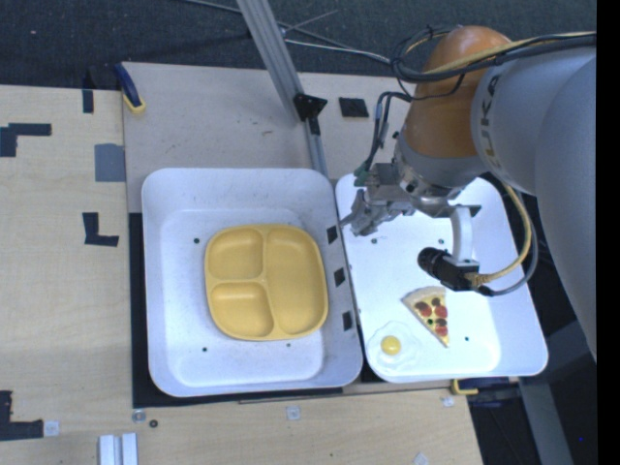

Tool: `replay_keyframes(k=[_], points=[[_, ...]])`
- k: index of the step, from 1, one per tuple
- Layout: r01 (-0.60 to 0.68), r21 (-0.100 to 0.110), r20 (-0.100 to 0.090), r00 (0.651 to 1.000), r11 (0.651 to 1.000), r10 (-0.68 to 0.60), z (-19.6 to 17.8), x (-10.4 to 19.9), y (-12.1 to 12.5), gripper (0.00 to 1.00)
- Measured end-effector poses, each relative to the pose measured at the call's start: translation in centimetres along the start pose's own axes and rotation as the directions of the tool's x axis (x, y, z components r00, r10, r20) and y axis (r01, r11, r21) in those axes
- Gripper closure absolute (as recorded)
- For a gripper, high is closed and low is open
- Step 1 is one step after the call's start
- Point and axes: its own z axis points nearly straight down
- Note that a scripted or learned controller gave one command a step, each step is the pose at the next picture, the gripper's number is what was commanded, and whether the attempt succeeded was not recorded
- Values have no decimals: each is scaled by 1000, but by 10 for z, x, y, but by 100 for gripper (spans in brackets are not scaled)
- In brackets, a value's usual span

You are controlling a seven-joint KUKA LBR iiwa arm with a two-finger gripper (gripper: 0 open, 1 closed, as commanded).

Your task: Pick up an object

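Pincer [362, 219] state could not be told as it hung at the far left corner of the right bin [504, 352], well apart from the pizza slice [430, 313] and fried egg [391, 346] near its front, risking an empty grasp.

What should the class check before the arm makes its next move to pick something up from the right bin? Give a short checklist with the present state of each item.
1. Things to pick lie in the right bin: ok, a toy pizza slice and a fried egg toy sit near its front.
2. Targets unobstructed from above: ok, both lie apart from each other.
3. Gripper over a target: not ok, it sits at the bin's back left corner, away from both.
4. Gripper free of any load: ok, nothing seen between its fingers.
5. Finger opening: cannot tell.
6. Yellow divided plate out of the way: ok, it rests in the left bin.
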Motion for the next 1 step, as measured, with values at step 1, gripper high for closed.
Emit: replay_keyframes(k=[1], points=[[-1,2,2,1000,1000,1,14,50,14,100]])
